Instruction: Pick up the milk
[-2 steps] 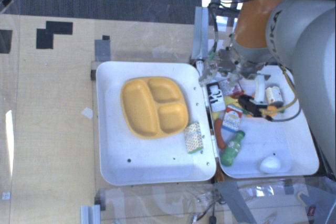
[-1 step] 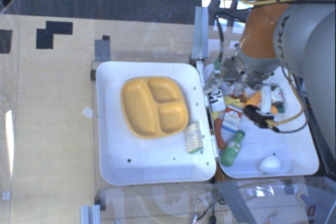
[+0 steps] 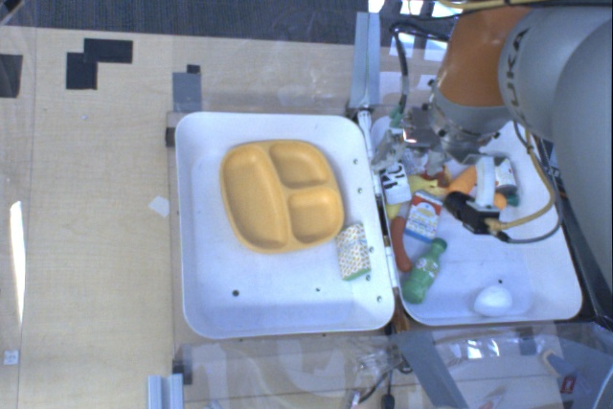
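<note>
Gripper (image 3: pixel 414 147) sits low in the right bin (image 3: pixel 546 297), near the milk carton (image 3: pixel 420 220); I cannot tell its state; the yellow tray (image 3: pixel 281 193) rests in the left bin (image 3: pixel 206 297).

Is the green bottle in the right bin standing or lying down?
Lying down: the green bottle rests on its side on the right bin floor.

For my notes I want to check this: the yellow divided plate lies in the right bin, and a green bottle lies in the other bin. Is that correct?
Not quite. The camera view shows the yellow divided plate in the left bin, not the right one. The green bottle lies in the other bin, the right bin.
</note>
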You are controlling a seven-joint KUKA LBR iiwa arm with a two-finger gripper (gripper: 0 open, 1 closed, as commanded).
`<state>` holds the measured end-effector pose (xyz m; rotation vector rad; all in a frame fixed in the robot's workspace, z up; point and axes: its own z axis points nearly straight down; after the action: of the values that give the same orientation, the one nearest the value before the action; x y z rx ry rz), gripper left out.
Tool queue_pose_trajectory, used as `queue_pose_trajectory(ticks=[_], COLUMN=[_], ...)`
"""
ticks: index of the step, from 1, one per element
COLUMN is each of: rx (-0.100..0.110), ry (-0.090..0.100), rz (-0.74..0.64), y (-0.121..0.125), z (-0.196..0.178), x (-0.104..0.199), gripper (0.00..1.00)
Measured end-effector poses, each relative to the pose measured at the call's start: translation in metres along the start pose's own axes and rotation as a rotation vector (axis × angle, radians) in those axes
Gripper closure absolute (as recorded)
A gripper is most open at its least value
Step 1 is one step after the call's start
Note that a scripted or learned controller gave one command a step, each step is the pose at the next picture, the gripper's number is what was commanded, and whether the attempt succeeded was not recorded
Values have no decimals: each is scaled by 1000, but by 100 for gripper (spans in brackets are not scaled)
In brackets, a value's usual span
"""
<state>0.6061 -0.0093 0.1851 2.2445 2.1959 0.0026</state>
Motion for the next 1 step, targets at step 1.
queue_pose_trajectory(ticks=[1], rx=[0], ry=[1], rz=[-33], y=[-22], z=[0], x=[-15], gripper=[0])
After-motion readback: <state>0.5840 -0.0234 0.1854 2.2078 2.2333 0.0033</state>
